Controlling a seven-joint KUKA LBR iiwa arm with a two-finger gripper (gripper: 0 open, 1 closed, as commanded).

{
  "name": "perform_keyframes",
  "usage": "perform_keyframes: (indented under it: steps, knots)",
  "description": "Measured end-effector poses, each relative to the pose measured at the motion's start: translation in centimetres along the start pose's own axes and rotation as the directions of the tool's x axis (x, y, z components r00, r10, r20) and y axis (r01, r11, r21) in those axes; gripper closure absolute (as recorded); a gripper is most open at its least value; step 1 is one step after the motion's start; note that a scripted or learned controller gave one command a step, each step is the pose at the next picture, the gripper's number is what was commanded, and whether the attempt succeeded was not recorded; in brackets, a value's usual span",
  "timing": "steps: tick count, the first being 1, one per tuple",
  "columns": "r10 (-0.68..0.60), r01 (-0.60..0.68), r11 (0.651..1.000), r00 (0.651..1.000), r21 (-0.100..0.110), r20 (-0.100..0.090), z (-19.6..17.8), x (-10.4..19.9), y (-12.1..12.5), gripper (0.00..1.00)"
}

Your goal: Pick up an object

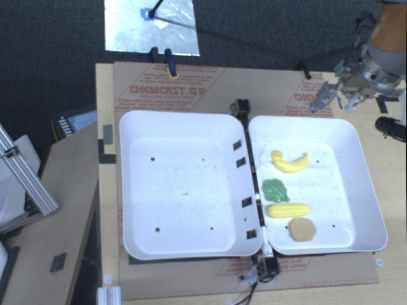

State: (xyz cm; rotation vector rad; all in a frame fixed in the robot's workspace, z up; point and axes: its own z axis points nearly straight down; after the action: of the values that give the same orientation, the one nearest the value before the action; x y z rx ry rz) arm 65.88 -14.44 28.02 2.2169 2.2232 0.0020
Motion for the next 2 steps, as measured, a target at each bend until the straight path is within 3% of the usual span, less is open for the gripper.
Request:
perform_keyframes:
  steps: [1, 2]
  knots:
    - [-0.003, 0.003, 1.000, 1.000, -0.004, 0.000, -1.1, 0.0, 0.1, 1.00]
    - [-0.005, 0.005, 1.000, 1.000, -0.015, 0.001, -16.8, 3.7, -4.8, 1.00]
